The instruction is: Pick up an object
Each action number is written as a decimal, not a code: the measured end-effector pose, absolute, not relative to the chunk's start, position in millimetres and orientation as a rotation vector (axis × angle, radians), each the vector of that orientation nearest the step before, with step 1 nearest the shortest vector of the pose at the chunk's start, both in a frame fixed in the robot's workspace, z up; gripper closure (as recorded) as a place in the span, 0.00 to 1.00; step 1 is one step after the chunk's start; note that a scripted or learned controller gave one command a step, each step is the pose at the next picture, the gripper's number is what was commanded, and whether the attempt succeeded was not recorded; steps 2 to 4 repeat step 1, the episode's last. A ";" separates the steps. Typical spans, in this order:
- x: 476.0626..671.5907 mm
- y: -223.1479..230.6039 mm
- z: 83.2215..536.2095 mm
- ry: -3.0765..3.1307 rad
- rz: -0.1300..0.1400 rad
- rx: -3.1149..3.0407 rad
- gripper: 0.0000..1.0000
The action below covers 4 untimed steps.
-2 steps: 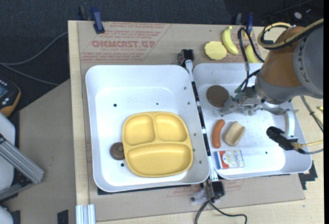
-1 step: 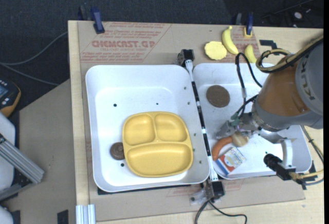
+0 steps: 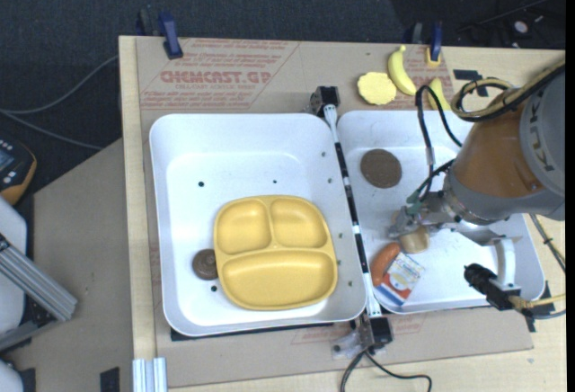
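My gripper (image 3: 411, 221) is low in the right bin (image 3: 503, 134), near its left wall. Just below it and touching it in this view sits a small tan object (image 3: 416, 243); I cannot tell whether it is held. An orange-red object (image 3: 384, 257) lies close by at the lower left. A white packet with blue and red print (image 3: 401, 280) rests against the front wall. A brown disc (image 3: 381, 168) lies further back in the same bin.
The left bin (image 3: 180, 147) holds a yellow divided plate (image 3: 274, 251) and a small brown disc (image 3: 205, 264) beside it. A yellow banana (image 3: 403, 72) and a yellow lumpy piece (image 3: 376, 88) lie on the board behind the right bin.
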State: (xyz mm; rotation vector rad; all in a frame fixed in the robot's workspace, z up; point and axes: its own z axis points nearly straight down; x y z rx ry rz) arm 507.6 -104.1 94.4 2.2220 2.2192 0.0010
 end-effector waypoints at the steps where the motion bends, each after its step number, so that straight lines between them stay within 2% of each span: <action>1: 530.4 -29.4 189.1 2.229 0.012 2.209 1.00; 4: 530.4 -29.4 189.1 2.229 0.012 2.209 1.00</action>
